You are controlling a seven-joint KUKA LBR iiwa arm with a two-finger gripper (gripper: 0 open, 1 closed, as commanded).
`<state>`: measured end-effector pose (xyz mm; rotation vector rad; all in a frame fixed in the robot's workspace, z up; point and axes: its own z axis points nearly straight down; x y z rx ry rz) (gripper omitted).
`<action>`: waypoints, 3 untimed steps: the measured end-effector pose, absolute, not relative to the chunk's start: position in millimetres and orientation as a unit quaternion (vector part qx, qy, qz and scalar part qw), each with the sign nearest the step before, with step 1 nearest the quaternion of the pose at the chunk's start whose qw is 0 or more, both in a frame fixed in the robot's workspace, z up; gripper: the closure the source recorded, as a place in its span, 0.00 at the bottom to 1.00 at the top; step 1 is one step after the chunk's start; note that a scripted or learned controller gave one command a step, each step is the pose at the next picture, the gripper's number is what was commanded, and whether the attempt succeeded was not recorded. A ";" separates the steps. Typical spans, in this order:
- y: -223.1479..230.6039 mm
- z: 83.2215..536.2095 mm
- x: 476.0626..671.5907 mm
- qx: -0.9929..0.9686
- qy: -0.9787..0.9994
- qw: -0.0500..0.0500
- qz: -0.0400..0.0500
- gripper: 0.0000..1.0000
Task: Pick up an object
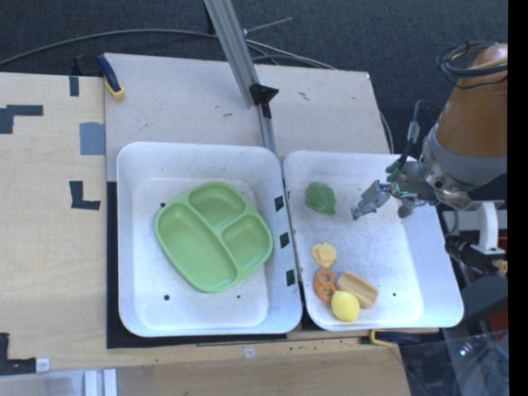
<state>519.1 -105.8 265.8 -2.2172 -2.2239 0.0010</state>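
In the right bin [429,299] we see open floor at the middle and right. The green lump [321,198] blocks its upper left, and the yellow ball [345,306], pretzel [323,284] and tan block [357,287] crowd the lower left.

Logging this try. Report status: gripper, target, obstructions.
Gripper over right bin, holding nothing. Green toy nearest, lying apart to its left. Nothing between them.

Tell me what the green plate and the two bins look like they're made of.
The green plate looks like molded plastic with a smooth, slightly glossy finish: uniform color and rounded dividers forming three sections. The left bin and right bin look like thin white plastic, matte and faintly speckled, with rounded rims, though that's a guess.
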 end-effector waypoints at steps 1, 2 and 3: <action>-105.9 265.8 519.1 -0.706 -0.708 0.001 0.000 0.00; -113.7 217.5 515.1 -0.707 -0.707 0.002 0.002 0.00; -109.1 165.4 523.0 -0.706 -0.708 0.003 0.002 0.00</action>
